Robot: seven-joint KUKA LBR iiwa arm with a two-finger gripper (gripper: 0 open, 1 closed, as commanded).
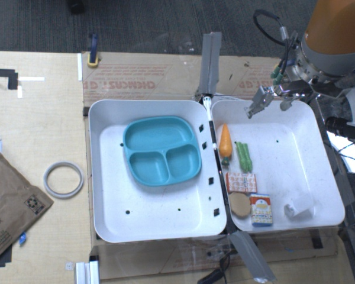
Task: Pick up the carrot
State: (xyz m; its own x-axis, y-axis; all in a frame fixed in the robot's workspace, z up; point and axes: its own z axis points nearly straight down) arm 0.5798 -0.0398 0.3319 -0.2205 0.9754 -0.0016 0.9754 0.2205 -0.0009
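Where the carrot (225, 141) lies, orange and tapered, the end effector (261, 102) hangs released.

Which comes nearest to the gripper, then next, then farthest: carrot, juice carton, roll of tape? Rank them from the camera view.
From the gripper:
1. Carrot, at the right bin's left wall, just below-left of the gripper.
2. Juice carton, at the right bin's near edge.
3. Roll of tape, on the bench left of both bins.
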